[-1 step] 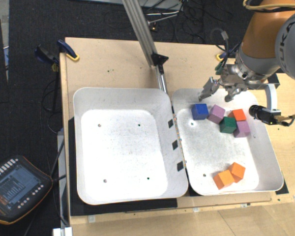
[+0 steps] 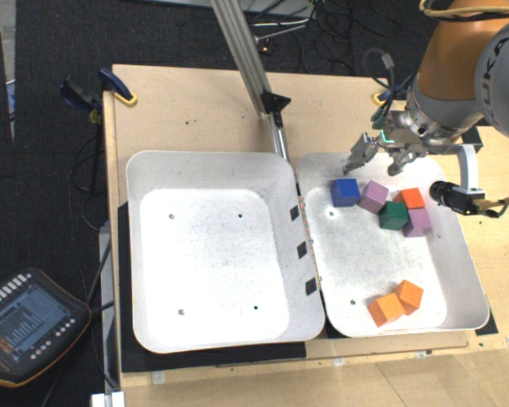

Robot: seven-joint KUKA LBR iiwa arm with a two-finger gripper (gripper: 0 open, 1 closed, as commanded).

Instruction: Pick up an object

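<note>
One blue cube [image 2: 345, 192] lies just below the spread, empty claw [image 2: 378, 158]; purple cube [image 2: 374, 197] beside it.

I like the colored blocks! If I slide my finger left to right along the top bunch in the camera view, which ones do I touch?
Blue block → pink block → green block → purple block.

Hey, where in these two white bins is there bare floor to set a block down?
The left white bin offers bare floor from wall to wall. In the right white bin, the middle strip is free between the upper cluster (blue cube, purple block, green cube) and the two orange blocks. It is crowded beneath the gripper.
</note>
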